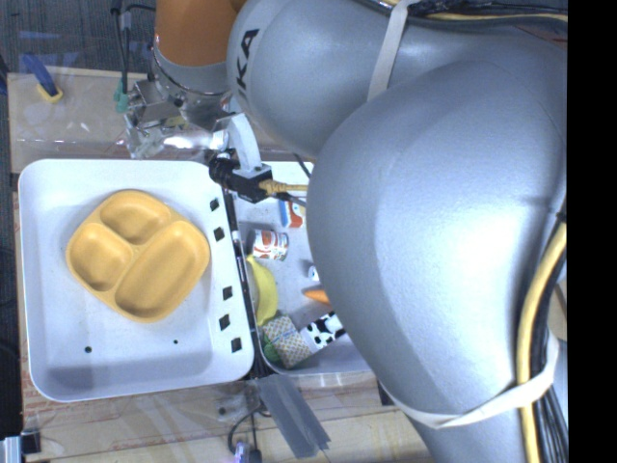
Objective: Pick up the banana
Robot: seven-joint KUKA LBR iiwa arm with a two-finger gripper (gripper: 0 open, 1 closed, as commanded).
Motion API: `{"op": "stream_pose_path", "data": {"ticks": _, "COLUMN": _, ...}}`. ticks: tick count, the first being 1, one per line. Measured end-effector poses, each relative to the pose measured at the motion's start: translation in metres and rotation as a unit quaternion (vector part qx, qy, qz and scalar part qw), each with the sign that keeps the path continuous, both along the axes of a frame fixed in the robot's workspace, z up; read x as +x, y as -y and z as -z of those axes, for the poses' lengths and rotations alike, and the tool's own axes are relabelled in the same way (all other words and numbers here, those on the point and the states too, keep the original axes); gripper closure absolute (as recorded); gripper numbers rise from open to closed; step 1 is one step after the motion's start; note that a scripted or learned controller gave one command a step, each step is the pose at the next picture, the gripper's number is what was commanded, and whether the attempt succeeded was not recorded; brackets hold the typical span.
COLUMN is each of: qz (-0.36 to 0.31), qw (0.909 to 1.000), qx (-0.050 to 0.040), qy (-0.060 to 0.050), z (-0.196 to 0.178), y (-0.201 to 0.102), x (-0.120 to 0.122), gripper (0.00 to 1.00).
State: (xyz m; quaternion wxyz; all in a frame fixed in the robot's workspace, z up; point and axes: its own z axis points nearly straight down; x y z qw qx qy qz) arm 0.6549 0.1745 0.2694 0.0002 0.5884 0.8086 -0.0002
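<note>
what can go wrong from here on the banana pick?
1. The banana sits against the right bin's wall by the divider, so a finger may hit the rim.
2. A can and a patterned item crowd it, inviting a wrong grasp.
3. The arm covers most of that bin from the camera.

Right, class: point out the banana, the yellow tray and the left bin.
banana (264, 292), camera view, its middle.
yellow tray (138, 254), camera view, central ridge.
left bin (125, 360), camera view, bare floor.

The arm (424, 210) is bulbous matte grey with an orange band, white straps and yellow cables.
</note>
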Motion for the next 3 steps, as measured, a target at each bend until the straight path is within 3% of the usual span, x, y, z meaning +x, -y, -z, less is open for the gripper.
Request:
{"op": "stream_pose_path", "data": {"ticks": 1, "qz": -0.014, "qw": 0.9999, "qx": -0.0009, "qy": -0.003, "z": 0.101, "y": -0.005, "x": -0.067, "gripper": 1.0}}
{"op": "stream_pose_path", "data": {"ticks": 2, "qz": 0.067, "qw": 0.9977, "qx": 0.0033, "qy": 0.005, "z": 0.16, "y": -0.005, "x": -0.081, "gripper": 1.0}}
{"op": "stream_pose_path", "data": {"ticks": 3, "qz": 0.052, "qw": 0.9986, "qx": 0.0001, "qy": -0.001, "z": 0.141, "y": -0.036, "x": -0.012, "gripper": 1.0}}
